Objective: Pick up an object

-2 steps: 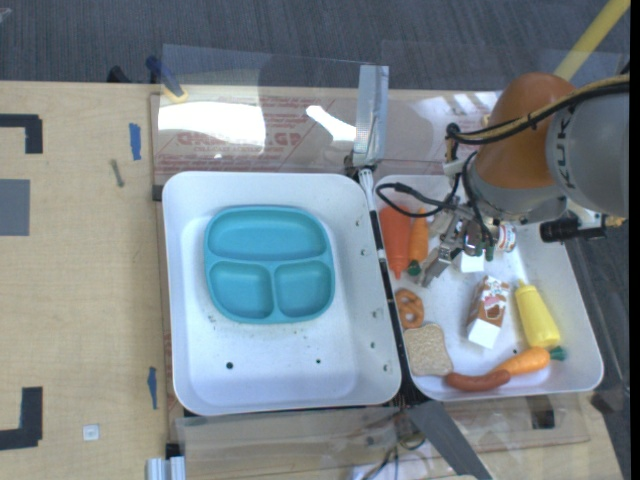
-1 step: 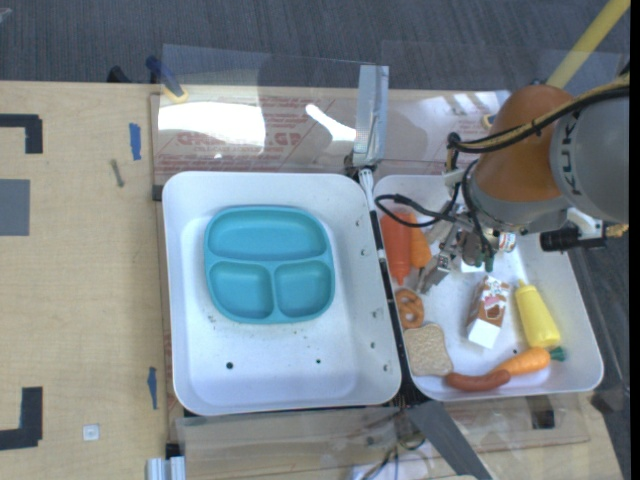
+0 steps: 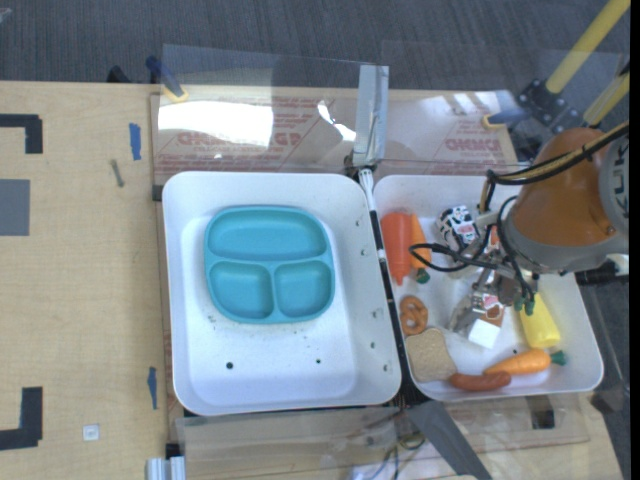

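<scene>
Turquoise plate, white bins

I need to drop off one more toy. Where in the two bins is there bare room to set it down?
The left bin has bare floor below the blue divided plate, toward its near edge, and strips on either side of it. The right bin is crowded: carrots, pretzel, cracker and the gripper fill it.
</scene>
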### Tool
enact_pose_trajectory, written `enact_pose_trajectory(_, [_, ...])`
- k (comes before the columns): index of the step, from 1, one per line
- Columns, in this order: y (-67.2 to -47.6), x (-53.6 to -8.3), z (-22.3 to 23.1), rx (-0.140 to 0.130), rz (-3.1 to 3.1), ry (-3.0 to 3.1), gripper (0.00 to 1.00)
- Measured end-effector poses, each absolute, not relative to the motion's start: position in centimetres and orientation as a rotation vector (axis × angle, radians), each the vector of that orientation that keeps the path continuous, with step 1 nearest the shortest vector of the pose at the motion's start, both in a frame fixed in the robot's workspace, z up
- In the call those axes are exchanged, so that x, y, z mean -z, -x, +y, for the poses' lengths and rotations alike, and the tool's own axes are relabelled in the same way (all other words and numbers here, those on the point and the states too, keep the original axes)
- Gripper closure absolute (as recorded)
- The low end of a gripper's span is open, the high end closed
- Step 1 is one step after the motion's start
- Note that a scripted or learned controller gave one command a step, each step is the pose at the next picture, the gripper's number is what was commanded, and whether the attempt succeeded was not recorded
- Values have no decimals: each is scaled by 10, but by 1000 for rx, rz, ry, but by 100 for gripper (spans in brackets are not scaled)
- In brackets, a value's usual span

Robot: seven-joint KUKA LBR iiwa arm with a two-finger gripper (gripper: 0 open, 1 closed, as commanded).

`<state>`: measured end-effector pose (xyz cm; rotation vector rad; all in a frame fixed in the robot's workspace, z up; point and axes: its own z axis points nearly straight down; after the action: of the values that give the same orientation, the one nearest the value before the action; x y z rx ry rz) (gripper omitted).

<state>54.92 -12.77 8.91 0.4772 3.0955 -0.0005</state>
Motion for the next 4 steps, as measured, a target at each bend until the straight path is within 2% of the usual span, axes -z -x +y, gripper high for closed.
enact_pose_trajectory(1, [-554,-102,-127,2,3083,-471,100])
enact_pose_trajectory(2, [-486,-90,-111,3,3119,-148,100])
enact_pose_trajectory(3, [-560,-287,-203,7,3115,-248,100])
enact_pose_trajectory(4, [-559,-282,-201,0,3126,-246,0])
